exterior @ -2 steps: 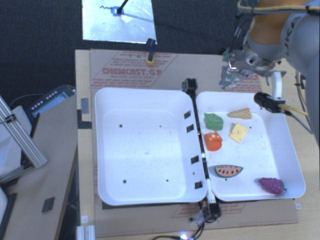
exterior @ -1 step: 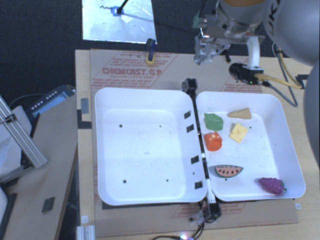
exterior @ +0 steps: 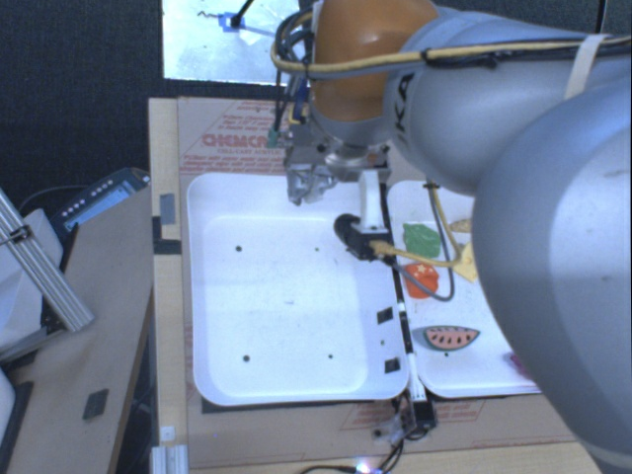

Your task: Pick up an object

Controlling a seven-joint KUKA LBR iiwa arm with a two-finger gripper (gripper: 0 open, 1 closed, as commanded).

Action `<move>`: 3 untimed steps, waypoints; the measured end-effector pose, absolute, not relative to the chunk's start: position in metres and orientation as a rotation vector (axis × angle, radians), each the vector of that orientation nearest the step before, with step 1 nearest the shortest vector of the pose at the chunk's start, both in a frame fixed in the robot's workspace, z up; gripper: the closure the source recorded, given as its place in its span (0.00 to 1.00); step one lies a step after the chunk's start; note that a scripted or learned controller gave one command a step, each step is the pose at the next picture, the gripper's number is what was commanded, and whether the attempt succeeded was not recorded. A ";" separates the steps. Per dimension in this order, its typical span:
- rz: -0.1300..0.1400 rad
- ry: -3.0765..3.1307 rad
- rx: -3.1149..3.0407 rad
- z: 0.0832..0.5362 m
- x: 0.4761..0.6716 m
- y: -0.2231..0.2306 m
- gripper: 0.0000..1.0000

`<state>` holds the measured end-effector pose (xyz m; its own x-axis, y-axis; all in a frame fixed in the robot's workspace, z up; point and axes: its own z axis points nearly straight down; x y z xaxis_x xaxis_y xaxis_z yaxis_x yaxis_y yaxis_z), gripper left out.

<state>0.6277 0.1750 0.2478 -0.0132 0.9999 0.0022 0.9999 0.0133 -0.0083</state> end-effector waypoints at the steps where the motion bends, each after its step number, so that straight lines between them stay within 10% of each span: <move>1: 0.004 -2.229 -2.208 0.203 0.583 0.239 1.00; 3: 0.008 -2.219 -2.218 0.133 0.493 0.234 1.00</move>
<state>0.4930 0.2342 0.1328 -0.0008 1.0000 -0.0007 1.0000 0.0008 -0.0066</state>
